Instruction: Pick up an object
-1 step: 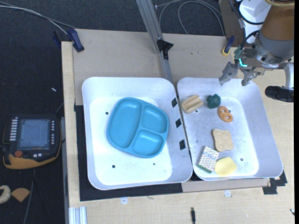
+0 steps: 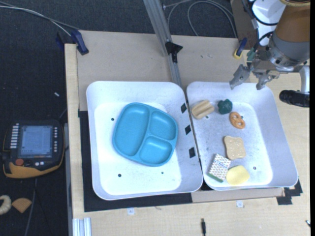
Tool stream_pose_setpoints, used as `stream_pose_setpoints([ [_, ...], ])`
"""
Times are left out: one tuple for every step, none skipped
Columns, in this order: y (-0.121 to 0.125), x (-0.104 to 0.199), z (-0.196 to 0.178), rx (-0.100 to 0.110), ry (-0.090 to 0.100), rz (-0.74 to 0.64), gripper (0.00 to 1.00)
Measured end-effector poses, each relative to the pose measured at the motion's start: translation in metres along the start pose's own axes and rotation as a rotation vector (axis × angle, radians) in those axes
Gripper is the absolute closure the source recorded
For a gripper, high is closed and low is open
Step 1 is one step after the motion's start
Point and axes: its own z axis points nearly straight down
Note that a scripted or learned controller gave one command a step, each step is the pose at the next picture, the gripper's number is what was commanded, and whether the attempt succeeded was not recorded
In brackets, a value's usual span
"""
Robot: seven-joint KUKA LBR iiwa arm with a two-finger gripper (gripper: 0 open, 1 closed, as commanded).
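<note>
My gripper (image 2: 249, 84) hangs open over the far edge of the right bin (image 2: 275, 132), with nothing between its fingers. Just below it in the bin lie a tan bread roll (image 2: 201, 108), a dark green broccoli piece (image 2: 225, 105) and an orange pretzel (image 2: 237, 120). Closer to the front lie a slice of toast (image 2: 235, 147), a checkered green-and-white wafer (image 2: 219, 167) and a yellow lemon-like piece (image 2: 237, 175). The gripper stands above and to the right of the broccoli, apart from every object.
The left bin (image 2: 98, 132) holds a blue divided plate (image 2: 145, 133). A slanted metal pole (image 2: 162, 23) comes down to the bench behind the gap between the bins. A teach pendant (image 2: 33, 145) lies off the bench at the left.
</note>
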Motion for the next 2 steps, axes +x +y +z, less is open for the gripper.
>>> stream_pose_setpoints([
  [-0.001, 0.006, 0.044, 0.005, 0.001, 0.000, 0.00],
  [-0.011, 0.006, 0.092, 0.003, 0.000, 0.000, 0.00],
])
